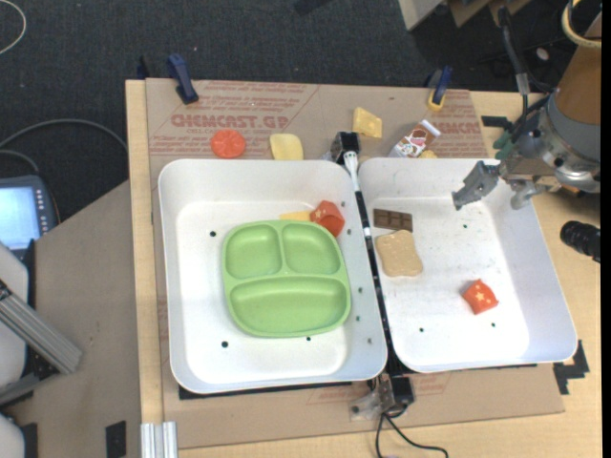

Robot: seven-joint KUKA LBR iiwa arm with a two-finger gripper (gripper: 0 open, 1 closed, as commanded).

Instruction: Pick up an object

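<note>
Arm: the grey KUKA arm [573, 113] is seen reaching in from the right, above the far right corner of the right bin.
Tool: the two-finger tool [498, 187] is seen hanging over the far edge of the right bin, with its fingers spread wide apart and nothing between them.
Right bin: in the shallow white right bin [535, 332], a small orange-red block [480, 296] is seen lying toward the near right, well apart from the tool.
Left edge of right bin: a tan bread-shaped slice [399, 254] is seen lying just in front of a dark brown flat rectangular piece [391, 221], the two touching or nearly so.
Left bin: in the shallow white left bin [186, 284], a light green plastic plate with three compartments [284, 279] is seen lying flat in the middle.
Behind the plate: a small red rounded piece [328, 216] is seen at the plate's far right corner, beside a pale yellow flat piece [296, 217].
Surface: on the brown cardboard-covered surface [153, 160] behind the bins, an orange-red disc [228, 144], a pale yellow rounded block [285, 147], a yellow wedge [368, 122] and a small red-and-white packet [414, 142] are seen lying apart.
Clamps: two blue clamps [181, 77] are seen gripping the far edge of the cardboard.
</note>
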